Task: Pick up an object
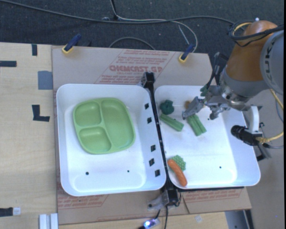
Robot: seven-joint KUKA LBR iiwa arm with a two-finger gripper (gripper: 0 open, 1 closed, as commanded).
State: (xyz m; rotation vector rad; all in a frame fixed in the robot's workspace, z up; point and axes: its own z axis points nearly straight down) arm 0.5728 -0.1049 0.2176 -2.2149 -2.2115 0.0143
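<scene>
My gripper [202, 112] hangs over the upper part of the right bin [229, 147], its two grey fingers spread apart with nothing between them. Just below it lies a green ridged stick [197, 125]. Another green stick [171, 123] lies to the left, near the divider. A dark green broccoli-like piece [167, 107] sits above that. At the bin's lower left, an orange carrot [178, 172] lies against a small green leafy piece [179, 161].
The left bin [76, 175] holds a light green divided plate [104, 125]. Black clips line the divider [155, 128] between the bins. A black fitting [245, 135] with cables sticks out over the right bin's right rim. Cables cross the dark floor behind the bench.
</scene>
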